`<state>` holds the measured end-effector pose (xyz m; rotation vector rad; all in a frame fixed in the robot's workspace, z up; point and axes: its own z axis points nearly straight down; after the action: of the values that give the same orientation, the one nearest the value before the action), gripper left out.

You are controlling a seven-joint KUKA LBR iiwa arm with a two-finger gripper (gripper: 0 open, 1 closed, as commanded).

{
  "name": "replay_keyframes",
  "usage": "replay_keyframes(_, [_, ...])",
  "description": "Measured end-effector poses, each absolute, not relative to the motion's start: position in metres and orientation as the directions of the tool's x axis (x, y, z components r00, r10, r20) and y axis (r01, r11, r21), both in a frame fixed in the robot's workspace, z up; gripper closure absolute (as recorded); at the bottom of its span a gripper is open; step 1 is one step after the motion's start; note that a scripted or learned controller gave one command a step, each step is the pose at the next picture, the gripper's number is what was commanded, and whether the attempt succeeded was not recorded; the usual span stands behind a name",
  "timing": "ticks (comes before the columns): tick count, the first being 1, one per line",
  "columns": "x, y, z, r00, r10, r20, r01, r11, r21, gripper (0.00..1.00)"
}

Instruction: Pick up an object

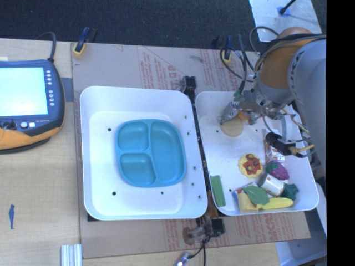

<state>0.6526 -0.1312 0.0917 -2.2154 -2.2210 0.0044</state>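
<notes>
The arm reaches in over the right bin [206,148], its grey wrist and orange band hanging above the far corner. The gripper [232,115] sits low at the bin's far end, right over a pale, round, bread-like piece [232,128] that lies just beneath and slightly nearer than the tip. Whether it has anything in its grasp, I cannot tell from here; the tip is dark and cluttered by cables.

Nearer than the gripper, down the bin, lies a small toy pizza [250,165], and beside that a purple bunch of grapes [279,171]. At the near end, well away from the tool, are a green stick [217,190], a yellow banana [277,203] and some green leafy toys.

Off to the gripper's side, the left bin [94,148] holds a blue divided plate [150,152].
</notes>
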Motion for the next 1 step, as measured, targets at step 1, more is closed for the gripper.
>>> replay_keyframes(1, [0.6534, -0.1321, 0.1036, -0.005, 1.0, 0.001, 1.0, 0.005, -0.003, 1.0])
